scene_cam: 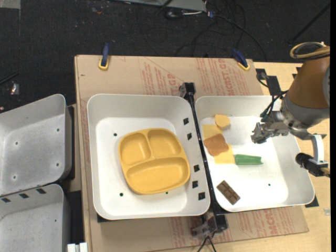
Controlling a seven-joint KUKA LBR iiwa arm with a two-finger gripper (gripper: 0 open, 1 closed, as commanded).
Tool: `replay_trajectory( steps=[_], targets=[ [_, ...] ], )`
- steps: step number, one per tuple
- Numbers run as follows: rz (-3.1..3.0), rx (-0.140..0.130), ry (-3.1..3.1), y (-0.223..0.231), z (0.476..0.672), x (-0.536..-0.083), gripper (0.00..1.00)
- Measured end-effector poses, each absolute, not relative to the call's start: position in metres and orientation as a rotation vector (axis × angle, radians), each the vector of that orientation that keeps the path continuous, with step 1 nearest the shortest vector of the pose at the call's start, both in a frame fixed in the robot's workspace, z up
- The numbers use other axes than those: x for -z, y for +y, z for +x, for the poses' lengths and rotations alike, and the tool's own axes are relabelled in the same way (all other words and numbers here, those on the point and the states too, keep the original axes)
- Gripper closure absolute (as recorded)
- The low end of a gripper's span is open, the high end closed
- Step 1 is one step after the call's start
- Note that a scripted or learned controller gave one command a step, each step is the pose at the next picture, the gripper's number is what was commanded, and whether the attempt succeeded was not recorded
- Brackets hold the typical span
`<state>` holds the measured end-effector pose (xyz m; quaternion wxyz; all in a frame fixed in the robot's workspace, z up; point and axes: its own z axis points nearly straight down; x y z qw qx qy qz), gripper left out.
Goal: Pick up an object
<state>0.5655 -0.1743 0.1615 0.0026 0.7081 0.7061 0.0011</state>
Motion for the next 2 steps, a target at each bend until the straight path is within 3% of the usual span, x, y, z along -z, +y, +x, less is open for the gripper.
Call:
replay_trajectory(
  steps=[1,2],
  targets=[
    [2.214,-0.005,2.221,-0.166,0.569,-0.221,1.0],
    [2.216,-0.003,2.222,-0.166,0.57,-0.248,1.0]
  ],
)
